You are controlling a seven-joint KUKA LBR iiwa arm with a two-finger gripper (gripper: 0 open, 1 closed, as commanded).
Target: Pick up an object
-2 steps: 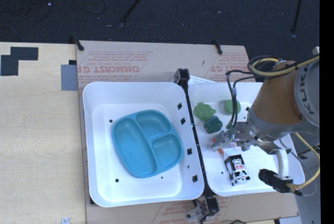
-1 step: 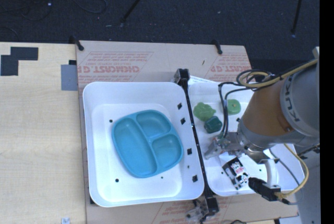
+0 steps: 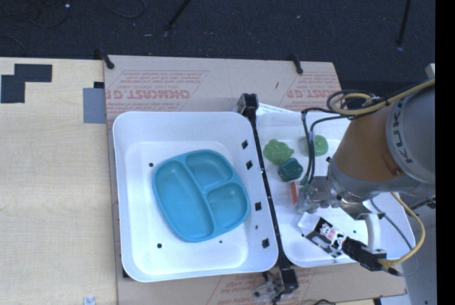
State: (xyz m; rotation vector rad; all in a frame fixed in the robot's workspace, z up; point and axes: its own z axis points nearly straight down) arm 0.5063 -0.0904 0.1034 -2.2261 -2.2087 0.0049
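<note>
1. On the pale desk, the left bin carries a blue divided plate at its centre, well apart from the arm.
2. The right bin gathers the small pieces toward its 11 o'clock corner. A pale-green lumpy piece has a teal block just at its 5 o'clock. A round green piece sits at its 3 o'clock, half behind a cable. A thin red-orange stick lies at the block's 6 o'clock.
3. The gripper hangs low just beside the stick, at its 4 o'clock. Whether it is open or closed cannot be told, and nothing is seen held.
4. The step looks like the approach to a grasp, probably of the stick or the block. The next move calls for centring over one piece, clear of its neighbours.
5. The arm hides the bin's floor from 3 to 5 o'clock, and the stick's identity is unclear.
</note>
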